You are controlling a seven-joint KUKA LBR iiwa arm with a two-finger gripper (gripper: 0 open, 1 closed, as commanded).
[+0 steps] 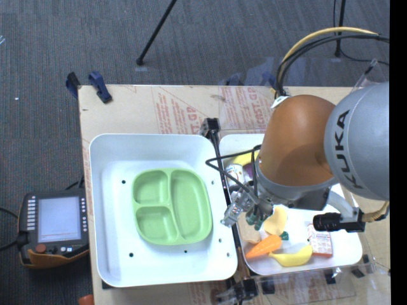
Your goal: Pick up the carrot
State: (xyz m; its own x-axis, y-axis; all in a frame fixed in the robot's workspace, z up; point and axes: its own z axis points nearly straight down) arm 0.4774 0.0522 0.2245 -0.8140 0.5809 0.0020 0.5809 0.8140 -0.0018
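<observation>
Over the right bin: my gripper (245, 213) hangs low near the bin's left wall, close to the divide between the two bins.
Gripper state: I cannot tell from this slant; the metal at my tip is a small, cluttered shape and my own wrist crowds it.
Carrot: the carrot (264, 246) lies in the right bin (353, 254), at about five o'clock from my gripper, near but apart from it. It rests at a tilt, thick end toward the bin's middle, narrow end toward the lower left.
Neighbours: a banana (292, 257) lies just beside the carrot at its four o'clock, seemingly touching along the lower edge. A pale yellow wedge (276, 222) sits at the carrot's twelve o'clock, between it and my wrist. A small red and white packet (322, 243) lies further toward three o'clock.
Left bin: the left bin (105, 170) bears a green divided tray (172, 206), no part of this job.
Step in hand: I judge this as the approach; nothing sits in my grip and the carrot lies untouched on the bin floor.
Next move: shift toward five o'clock until centred above the carrot's middle, turn to straddle its narrow width, then descend.
Risk: the banana lies so close that I could nudge it or catch both.
</observation>
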